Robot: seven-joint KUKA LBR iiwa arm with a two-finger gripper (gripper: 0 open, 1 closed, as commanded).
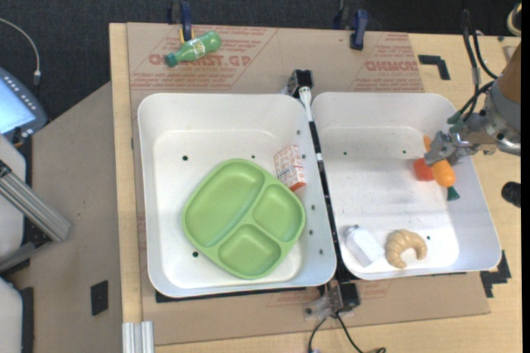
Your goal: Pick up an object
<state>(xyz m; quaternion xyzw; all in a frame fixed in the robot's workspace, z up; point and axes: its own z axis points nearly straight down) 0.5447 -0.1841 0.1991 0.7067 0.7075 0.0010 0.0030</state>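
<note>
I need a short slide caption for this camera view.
Pincer over orange toys in the right bin; green plate in the left bin.

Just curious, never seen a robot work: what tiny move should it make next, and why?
Probably a short, straight lift. The pincer sits low at the right bin's far-right side, right on the small orange toy, so rising would show whether it got hold.

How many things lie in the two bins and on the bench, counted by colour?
Green: 2, plate, bottle
Orange: 2, carrot-like toys
White: 1, small object
Tan: 1, croissant
Red-white: 1, carton
Total: 7
</note>
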